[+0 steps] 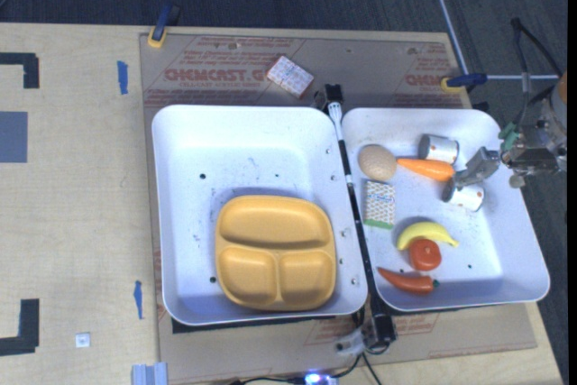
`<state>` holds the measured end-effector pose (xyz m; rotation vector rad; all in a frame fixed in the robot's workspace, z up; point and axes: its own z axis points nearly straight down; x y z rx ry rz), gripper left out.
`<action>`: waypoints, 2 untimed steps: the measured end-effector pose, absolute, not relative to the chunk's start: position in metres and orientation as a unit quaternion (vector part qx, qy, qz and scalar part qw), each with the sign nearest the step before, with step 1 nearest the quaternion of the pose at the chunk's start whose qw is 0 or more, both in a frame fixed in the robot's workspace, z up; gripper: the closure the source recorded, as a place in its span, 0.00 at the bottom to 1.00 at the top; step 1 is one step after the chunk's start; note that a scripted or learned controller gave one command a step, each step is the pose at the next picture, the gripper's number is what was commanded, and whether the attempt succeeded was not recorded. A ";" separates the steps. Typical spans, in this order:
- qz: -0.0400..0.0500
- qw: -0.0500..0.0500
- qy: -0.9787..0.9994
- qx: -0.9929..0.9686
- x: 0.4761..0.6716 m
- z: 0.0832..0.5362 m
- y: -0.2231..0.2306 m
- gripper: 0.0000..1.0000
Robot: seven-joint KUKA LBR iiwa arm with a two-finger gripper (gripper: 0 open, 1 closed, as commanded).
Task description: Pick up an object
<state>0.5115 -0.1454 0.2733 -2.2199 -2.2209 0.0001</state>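
My gripper [468, 175] reaches in from the right over the right bin [518, 230], near its upper right part. Just below its tip lies a small white cup-like piece [471, 197]; whether they touch is unclear. An orange carrot [425, 168] lies just left of the gripper, with a silver can [439, 146] behind it. Further left sits a beige egg-shaped object [377, 162]. A patterned packet [380, 203], a banana [426, 234], a red tomato [425, 256] and a red chili pepper [406, 280] lie toward the front.
The left bin [180, 194] holds a yellow divided tray [273, 250] at its front. A small patterned card [289, 75] lies on the cardboard behind the bins. A black divider [347, 185] runs between the bins.
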 end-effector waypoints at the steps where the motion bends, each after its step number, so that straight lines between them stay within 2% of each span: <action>1: 0.000 0.001 -0.707 -0.707 0.561 0.166 -0.159 0.00; 2: -0.004 -0.005 -0.708 -0.706 0.592 0.092 -0.124 0.00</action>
